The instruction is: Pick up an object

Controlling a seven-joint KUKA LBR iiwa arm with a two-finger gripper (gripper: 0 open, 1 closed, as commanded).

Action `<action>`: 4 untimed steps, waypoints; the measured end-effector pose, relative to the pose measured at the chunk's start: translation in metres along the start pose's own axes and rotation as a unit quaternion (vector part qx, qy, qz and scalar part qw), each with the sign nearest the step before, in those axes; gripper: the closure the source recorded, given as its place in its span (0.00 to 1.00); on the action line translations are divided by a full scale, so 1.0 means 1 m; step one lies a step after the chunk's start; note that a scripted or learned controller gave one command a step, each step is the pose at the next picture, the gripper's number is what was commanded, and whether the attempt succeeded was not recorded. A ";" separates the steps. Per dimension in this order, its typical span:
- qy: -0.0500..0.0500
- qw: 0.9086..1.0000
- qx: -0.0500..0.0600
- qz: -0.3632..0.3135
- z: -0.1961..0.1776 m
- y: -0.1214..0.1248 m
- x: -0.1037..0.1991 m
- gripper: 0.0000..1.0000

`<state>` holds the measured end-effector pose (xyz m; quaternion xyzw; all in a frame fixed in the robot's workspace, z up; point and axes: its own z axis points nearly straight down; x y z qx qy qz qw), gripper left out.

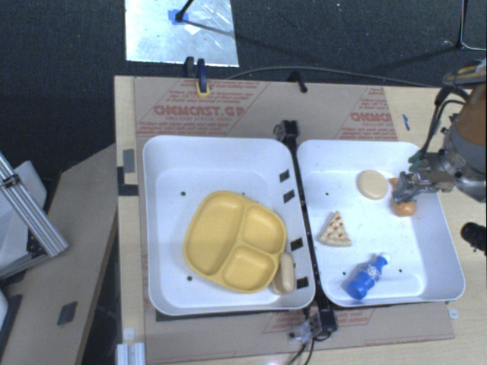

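Bench: a flat brown board point(228, 105) printed with red lettering, bearing two shallow bins side by side.
Left bin point(175, 166): smooth white plastic with rounded corners; in it a glossy yellow tray point(228, 238) split into three compartments, and a pale tan bread-like roll point(285, 274) lying against the tray's near right corner.
Right bin point(434, 276): the same white plastic; it holds four small things.
Round piece point(372, 184): a beige, smooth, flattish disc, near the bin's far right side.
Wedge point(335, 230): a triangular pizza-like slice, speckled cream and tan, near the bin's middle.
Bottle point(366, 276): small, blue, shiny, lying on its side toward the near edge.
Orange object point(405, 208): small and rounded, right of the disc, just under the gripper.
Gripper point(408, 188): dull grey metal, low over the bin, directly above the orange object; I cannot tell whether its fingers are apart or together, or whether they grip anything.
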<state>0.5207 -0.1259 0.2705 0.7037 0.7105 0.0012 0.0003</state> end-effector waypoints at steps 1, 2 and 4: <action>0.000 1.000 0.000 0.000 0.016 0.001 0.056 1.00; 0.001 1.000 0.001 0.000 0.031 0.008 0.111 1.00; 0.001 1.000 0.000 -0.001 0.037 0.011 0.236 1.00</action>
